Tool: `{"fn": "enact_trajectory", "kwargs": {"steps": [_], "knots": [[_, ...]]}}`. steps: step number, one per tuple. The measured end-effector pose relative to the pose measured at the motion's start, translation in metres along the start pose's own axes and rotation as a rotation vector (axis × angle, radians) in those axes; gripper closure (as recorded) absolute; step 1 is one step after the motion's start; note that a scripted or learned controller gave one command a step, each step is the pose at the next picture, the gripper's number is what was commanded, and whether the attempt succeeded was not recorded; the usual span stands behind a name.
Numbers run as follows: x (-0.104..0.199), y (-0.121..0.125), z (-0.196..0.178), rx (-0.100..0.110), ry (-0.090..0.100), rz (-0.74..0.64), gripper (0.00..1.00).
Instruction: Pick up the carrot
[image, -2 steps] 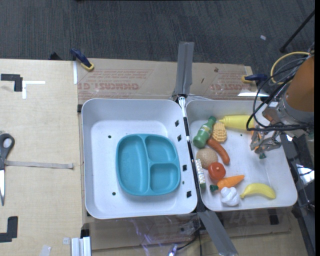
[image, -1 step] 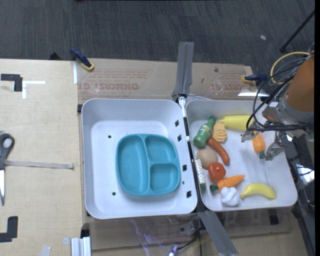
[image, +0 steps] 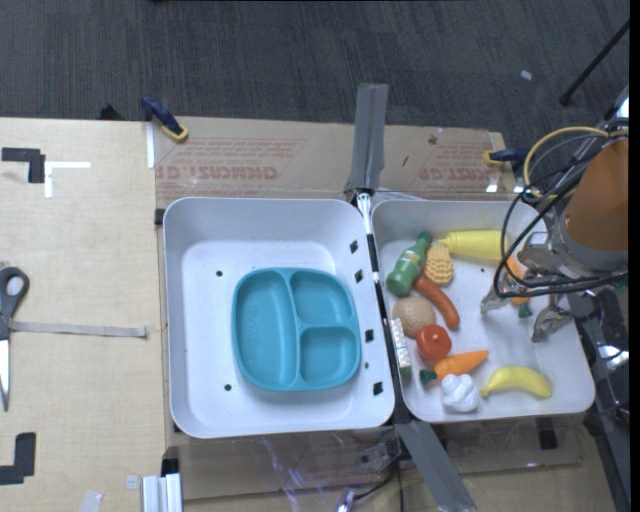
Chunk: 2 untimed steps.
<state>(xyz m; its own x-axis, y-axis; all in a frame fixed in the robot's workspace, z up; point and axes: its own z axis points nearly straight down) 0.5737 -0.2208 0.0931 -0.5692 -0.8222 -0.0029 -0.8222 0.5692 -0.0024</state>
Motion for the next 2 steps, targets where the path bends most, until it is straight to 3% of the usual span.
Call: {"fn": "enact_trajectory", "kwargs": {"steps": [1,2], "knots": [[-0.015,-0.019,-0.011,0.002,-0.004,-0.170,0.00],[-0.016,-0.020,-0.022,0.006,-0.008,-0.165,1.00]]}}
